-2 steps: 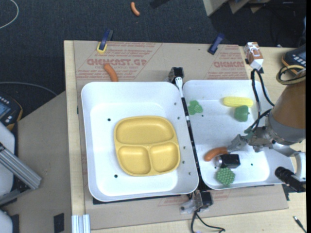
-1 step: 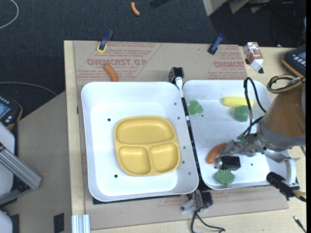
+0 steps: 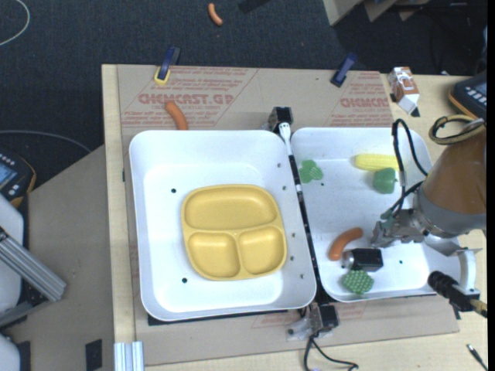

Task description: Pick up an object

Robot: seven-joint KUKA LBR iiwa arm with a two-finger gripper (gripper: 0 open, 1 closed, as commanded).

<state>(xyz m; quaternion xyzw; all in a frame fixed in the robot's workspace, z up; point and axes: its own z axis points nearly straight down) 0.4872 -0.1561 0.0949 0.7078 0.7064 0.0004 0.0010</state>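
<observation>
Orange sausage (image 3: 345,243) near green ball (image 3: 357,282), right-hand bin (image 3: 340,149)

Fixed, overhead, aslant above the bench (image 3: 247,91).

Bright even light, soft shadows, slight blur

The setting is a robotics laboratory, as indicated by a robot arm (image 3: 458,180) working at a board-covered bench (image 3: 255,91) with clamps (image 3: 165,66), two white bins (image 3: 147,207), aluminium framing (image 3: 31,275) and dark carpet (image 3: 93,22).
</observation>
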